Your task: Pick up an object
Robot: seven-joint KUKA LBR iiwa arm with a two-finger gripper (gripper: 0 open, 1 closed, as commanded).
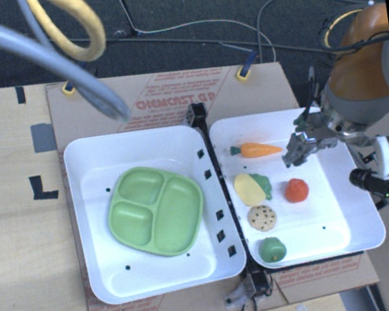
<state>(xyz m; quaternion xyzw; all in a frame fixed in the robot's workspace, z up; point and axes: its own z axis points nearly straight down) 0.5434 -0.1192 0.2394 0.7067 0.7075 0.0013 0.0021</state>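
1. Two white bins sit side by side on the desk [15, 214]; the left bin [83, 160] carries only a green divided plate [156, 209], lying flat and well apart from the arm, so it is unlikely to be disturbed.
2. Right bin [350, 229], left half: a yellow corn-like piece [249, 188] with a green leaf touches nothing but lies just above a cookie [262, 217]; a green round item [272, 250] rests near the front wall. Risk: a descent onto this cluster could nudge a neighbour.
3. Orange carrot [260, 150] lies lengthwise near the back wall; its tapered, rounded form may roll or slip from a pinch across the thin end.
4. Red tomato-like ball [297, 190] sits alone and nearest the tool; being round, it could squirt sideways if approached off-centre.
5. Gripper [297, 154] hangs over the right bin between carrot and ball, holding nothing visible; whether its jaws are parted cannot be told. Judged risk: closing on air.
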